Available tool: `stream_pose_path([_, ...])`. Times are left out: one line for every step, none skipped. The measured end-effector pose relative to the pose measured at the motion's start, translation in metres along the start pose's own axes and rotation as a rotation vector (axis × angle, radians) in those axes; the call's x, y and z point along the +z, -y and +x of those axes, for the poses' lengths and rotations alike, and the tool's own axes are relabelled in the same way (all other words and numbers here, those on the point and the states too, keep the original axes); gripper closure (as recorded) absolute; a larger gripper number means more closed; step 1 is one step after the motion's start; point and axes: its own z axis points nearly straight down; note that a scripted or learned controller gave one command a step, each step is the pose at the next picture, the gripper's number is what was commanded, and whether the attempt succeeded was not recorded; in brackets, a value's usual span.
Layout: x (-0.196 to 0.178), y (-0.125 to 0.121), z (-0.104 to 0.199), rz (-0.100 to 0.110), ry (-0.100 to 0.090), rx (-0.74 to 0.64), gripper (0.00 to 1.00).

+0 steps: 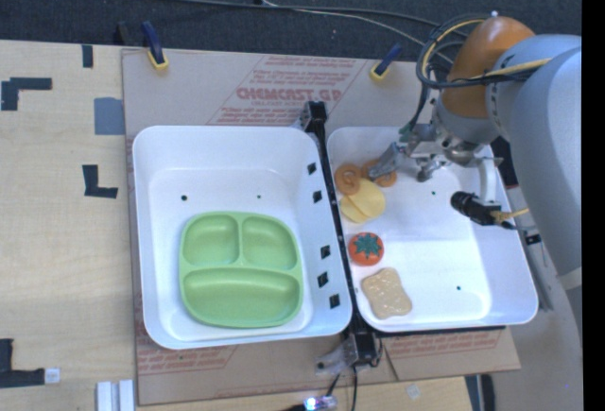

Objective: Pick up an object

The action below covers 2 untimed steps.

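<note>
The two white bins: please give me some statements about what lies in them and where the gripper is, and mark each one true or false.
1. The green divided plate lies in the left bin. True.
2. The tomato toy lies in the left bin. False: it is in the right bin, near the divider.
3. The gripper is over the right bin's far end, near the orange and yellow pieces. True.
4. The tan toast-like piece is on the green plate. False: it lies on the right bin's floor, nearest the camera.
</note>
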Motion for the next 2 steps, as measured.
stream_pose_path([-0.015,-0.003,0.001,-0.009,0.001,-0.003,1.0])
stream_pose_path([-0.059,-0.009,0.002,-0.002,0.0,0.0,1.0])
